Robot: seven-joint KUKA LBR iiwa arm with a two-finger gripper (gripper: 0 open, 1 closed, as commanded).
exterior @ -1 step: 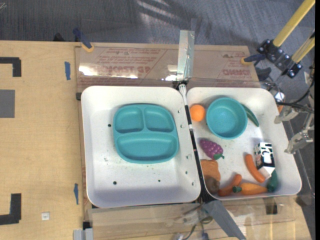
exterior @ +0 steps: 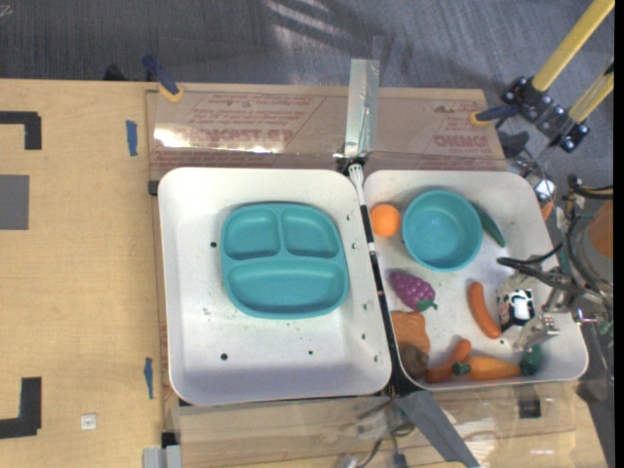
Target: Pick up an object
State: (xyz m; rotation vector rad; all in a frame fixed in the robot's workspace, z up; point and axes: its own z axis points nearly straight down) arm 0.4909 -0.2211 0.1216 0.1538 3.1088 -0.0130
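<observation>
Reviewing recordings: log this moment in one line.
gripper: over right bin, near edge | grasp: unclear | teal plate: left bin

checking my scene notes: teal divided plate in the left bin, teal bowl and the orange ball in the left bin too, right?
Not quite. The camera view shows the teal divided plate in the left bin, but the teal bowl and the orange ball lie in the right bin.

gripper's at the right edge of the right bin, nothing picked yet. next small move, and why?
Probably ease the gripper straight down onto the small black-and-white toy beside it, then close. The gripper sits low over the right bin's right side with nothing visibly held, and that toy is the nearest thing. The carrot and the sausage lie close by, so a sideways approach might knock them.
</observation>
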